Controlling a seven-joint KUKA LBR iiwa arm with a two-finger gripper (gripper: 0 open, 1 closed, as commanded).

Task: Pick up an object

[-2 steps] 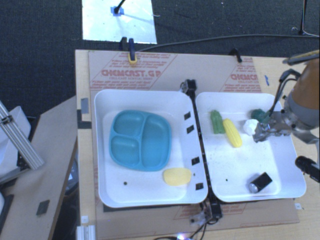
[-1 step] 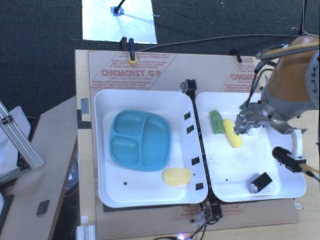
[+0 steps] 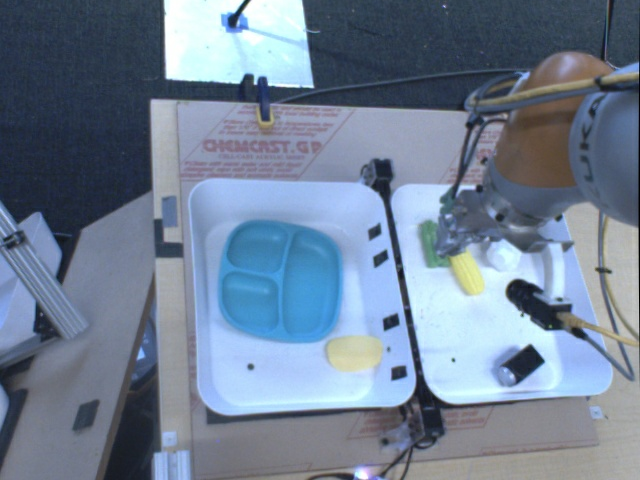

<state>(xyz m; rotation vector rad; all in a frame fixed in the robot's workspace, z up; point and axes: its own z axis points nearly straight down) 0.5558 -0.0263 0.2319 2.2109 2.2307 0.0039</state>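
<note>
My gripper (image 3: 452, 236) hangs low over the upper left part of the right bin (image 3: 580, 373). Directly under it lie a green object (image 3: 431, 245) and a yellow corn cob (image 3: 467, 273), side by side; the gripper covers their upper ends. A small white object (image 3: 501, 257) rests just right of the corn, partly under the wrist. A black block with a silver end (image 3: 520, 365) lies near the front of the same bin, apart from the gripper.
The left bin (image 3: 215, 368) holds a blue divided plate (image 3: 281, 279) and a pale yellow oval object (image 3: 354, 353) in front of it. A black ridge with clips (image 3: 390, 288) separates the two bins. Cables run above the right bin.
</note>
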